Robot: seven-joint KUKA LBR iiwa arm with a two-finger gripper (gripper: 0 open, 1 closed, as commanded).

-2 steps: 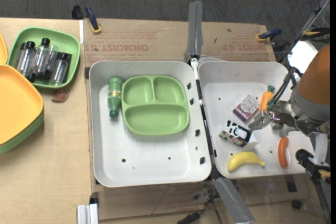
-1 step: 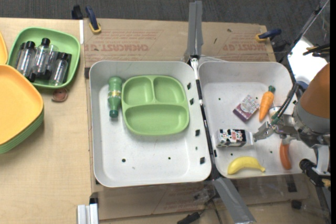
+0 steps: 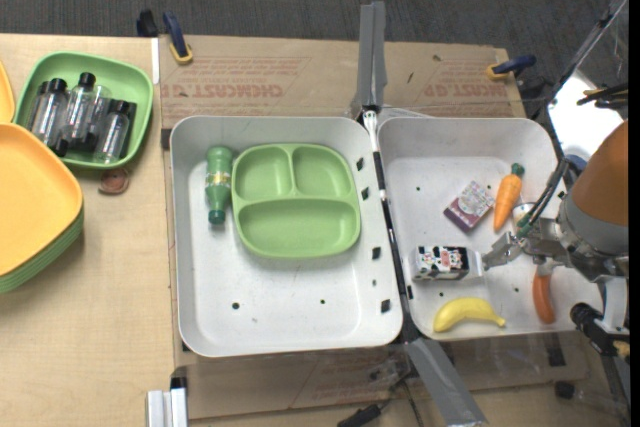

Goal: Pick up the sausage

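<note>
One short orange-red plastic sausage (image 3: 542,296) lies in the right white bin (image 3: 440,140), just beside the hand (image 3: 520,245); its grip cannot be told.

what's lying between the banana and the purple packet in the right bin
In the camera view, a small black-and-white carton lies between the banana and the purple packet.
</note>
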